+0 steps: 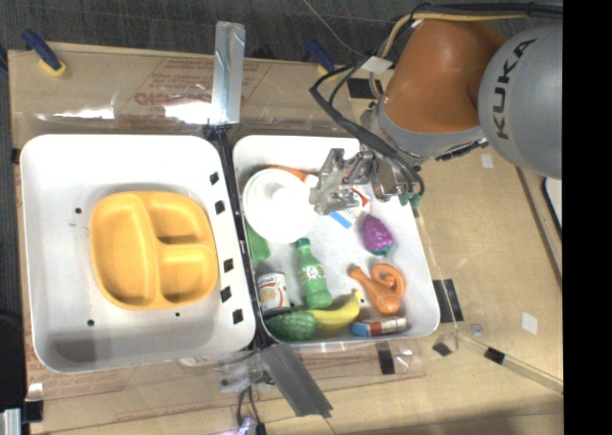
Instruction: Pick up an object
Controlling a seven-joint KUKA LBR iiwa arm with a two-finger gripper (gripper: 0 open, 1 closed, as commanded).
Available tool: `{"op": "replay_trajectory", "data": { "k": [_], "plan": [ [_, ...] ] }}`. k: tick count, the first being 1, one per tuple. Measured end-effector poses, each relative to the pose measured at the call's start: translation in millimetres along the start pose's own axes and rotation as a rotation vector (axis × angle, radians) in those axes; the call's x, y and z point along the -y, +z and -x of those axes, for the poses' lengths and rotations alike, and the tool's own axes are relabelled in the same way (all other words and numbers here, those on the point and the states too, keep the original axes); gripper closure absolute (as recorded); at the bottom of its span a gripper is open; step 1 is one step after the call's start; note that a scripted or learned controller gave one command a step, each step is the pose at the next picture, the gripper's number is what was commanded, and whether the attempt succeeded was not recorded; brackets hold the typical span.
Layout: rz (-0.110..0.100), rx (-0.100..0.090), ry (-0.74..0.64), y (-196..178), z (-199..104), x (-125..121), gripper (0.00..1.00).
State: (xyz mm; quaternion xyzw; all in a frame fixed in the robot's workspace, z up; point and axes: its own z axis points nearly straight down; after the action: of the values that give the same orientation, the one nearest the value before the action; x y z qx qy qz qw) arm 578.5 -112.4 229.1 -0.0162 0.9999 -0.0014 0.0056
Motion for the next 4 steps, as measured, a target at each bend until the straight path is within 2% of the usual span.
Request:
{"op": "replay_trajectory", "data": {
  "k": [1,2,3,4],
  "plan": [
    [-0.001,-0.004,-0.176,-74.1,43.9,67.3,1.0],
    [0.001,-0.005,-0.33,-84.4,51.4,98.9,1.0],
    [0.007,-0.011,-0.498,-30.8,76.0,99.1,1.0],
    [0.006,-0.009,-0.497,-32.4,76.3,99.6,0.0]
  ]
}}
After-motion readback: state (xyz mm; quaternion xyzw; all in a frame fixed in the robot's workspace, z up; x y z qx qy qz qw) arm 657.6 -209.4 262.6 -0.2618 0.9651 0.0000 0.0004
